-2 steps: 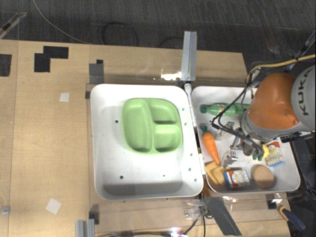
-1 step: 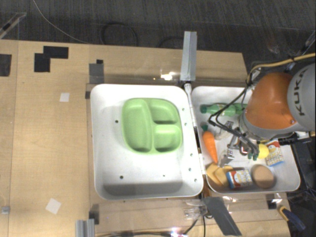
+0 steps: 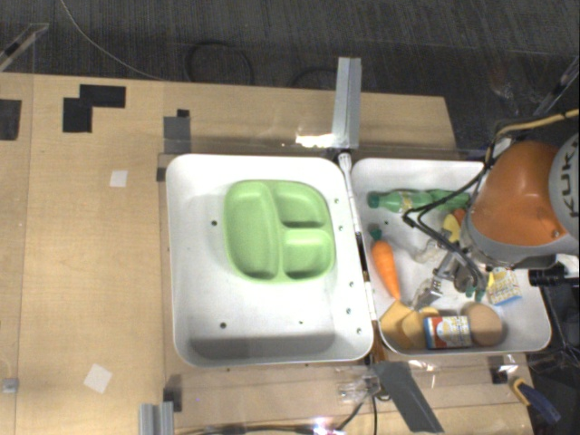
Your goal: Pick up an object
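The right bin [image 3: 362, 208] holds several objects. An orange carrot [image 3: 386, 270] lies by its left wall. A green bottle [image 3: 410, 201] lies along the back. At the front, a can with a blue and red label [image 3: 448, 331] lies between a tan lump [image 3: 402, 323] and a brown rounded piece [image 3: 487, 323]. My gripper [image 3: 450, 278] hangs low in the middle of this bin, just above the can and right of the carrot. The arm's orange band [image 3: 514, 201] covers the bin's right part.
The left bin [image 3: 195, 243] holds a green divided plate [image 3: 277, 229]. A small printed packet [image 3: 503, 285] lies at the right of the right bin, and a yellow item [image 3: 450, 221] peeks out under the cables. A metal post [image 3: 347, 102] stands behind the bins.
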You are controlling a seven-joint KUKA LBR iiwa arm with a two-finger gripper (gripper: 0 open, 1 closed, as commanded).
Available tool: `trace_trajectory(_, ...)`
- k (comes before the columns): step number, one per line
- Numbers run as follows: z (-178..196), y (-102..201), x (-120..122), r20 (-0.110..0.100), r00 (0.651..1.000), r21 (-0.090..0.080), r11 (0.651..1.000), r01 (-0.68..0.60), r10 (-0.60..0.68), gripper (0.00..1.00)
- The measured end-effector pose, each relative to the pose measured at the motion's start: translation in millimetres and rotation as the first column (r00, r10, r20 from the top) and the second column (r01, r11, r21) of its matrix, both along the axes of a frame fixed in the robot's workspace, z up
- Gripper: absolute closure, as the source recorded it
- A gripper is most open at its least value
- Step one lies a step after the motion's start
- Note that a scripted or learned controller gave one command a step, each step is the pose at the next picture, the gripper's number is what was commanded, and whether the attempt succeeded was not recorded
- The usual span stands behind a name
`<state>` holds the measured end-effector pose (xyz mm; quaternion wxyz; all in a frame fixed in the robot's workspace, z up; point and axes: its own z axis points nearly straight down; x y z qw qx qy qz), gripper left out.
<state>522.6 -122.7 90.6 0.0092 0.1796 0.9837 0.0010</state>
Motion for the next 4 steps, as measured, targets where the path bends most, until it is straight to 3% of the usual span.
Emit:
trace_trajectory(1,-1,28,64,-0.004,0.997,0.002,0.997,0.080,-0.080,0.00)
trace_trajectory(2,-1,39,77,-0.006,0.999,-0.002,0.999,-0.045,0.045,0.00)
trace_trajectory(3,-1,34,83,-0.008,0.988,-0.002,0.988,0.153,-0.153,0.00)
trace_trajectory(4,0,34,62,-0.001,0.962,-0.001,0.962,0.271,-0.271,0.00)
